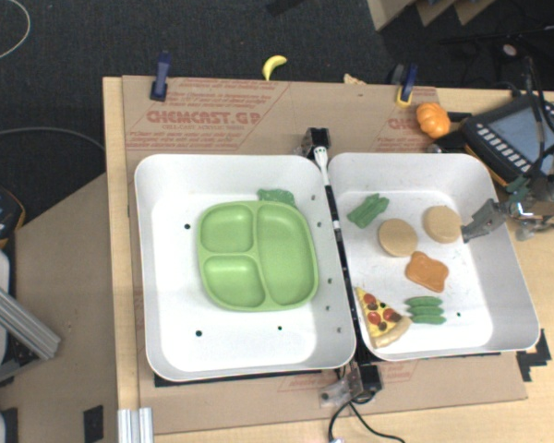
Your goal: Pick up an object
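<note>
The right bin [499,326] holds several toy foods: a green leafy piece [367,209], two tan round biscuits [397,237] [441,222], an orange toast piece [427,270], a pizza slice [381,316] and green beans [426,309]. My gripper [487,220] comes in low over that bin's right rim, just right of the far tan biscuit, with nothing seen in its hold. The left bin [166,247] carries a green divided plate [257,255], and a small green piece [276,195] lies behind the plate.
On the cardboard behind the bins lie a toy orange [432,118] and a yellow banana [273,65]. Blue clamps [160,77] [406,83] grip the board's far edge. A dark control pendant [512,137] with cables sits at the right.
</note>
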`<state>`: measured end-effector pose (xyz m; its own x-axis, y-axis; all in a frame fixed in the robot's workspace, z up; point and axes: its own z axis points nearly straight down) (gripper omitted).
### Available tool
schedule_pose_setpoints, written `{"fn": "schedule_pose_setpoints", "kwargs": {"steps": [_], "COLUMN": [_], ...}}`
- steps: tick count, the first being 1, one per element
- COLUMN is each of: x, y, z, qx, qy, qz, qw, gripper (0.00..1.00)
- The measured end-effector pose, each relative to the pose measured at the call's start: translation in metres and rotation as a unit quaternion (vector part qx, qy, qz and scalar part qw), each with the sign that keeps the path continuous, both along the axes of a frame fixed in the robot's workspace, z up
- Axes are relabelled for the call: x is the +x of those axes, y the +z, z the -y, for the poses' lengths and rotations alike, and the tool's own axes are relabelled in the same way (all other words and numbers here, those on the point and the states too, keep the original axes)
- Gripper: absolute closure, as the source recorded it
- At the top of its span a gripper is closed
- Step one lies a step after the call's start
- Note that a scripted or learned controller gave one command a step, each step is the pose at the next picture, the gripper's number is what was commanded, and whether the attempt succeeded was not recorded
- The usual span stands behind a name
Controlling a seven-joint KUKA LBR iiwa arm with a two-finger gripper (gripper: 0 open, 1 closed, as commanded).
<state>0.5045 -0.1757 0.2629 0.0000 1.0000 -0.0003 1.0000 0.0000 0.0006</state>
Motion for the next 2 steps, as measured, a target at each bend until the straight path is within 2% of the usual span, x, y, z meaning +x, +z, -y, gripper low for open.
{"fn": "schedule_pose_setpoints", "kwargs": {"steps": [1,2], "x": [-0.029,-0.024], "y": [-0.145,-0.075], "z": [-0.075,-0.155], "qx": [0.0041,0.0011], "qy": [0.003,0.004], "qz": [-0.008,0.003], "qw": [1.0000,1.0000], "gripper": [0.00,0.00]}}
